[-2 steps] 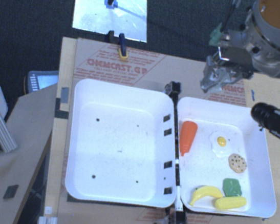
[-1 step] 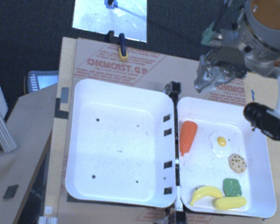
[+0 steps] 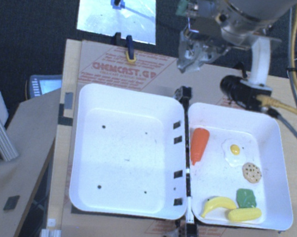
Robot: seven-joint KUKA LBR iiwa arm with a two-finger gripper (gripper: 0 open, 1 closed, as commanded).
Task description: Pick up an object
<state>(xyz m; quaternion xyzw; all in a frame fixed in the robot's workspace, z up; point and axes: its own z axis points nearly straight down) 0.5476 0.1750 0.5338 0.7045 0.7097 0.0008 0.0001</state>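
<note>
The right bin (image 3: 280, 161) holds several toy foods. An orange carrot (image 3: 198, 145) lies near its left wall. A fried egg (image 3: 234, 152) sits mid-bin, with a round cookie (image 3: 251, 172) just below it to the right. At the front are a green piece (image 3: 246, 197), a yellow banana (image 3: 217, 205) and a yellow oblong piece (image 3: 244, 214). My gripper (image 3: 194, 58) hangs high above the bench behind the bins, over the cardboard, well clear of all the objects. Nothing shows between its fingers.
The left bin (image 3: 80, 133) sits beside the right one, joined by a black clip strip (image 3: 183, 153). Cardboard (image 3: 122, 70) lies under both bins. A yellow clamp (image 3: 130, 50) stands at the back left. Yellow cables (image 3: 295, 108) run at the back right.
</note>
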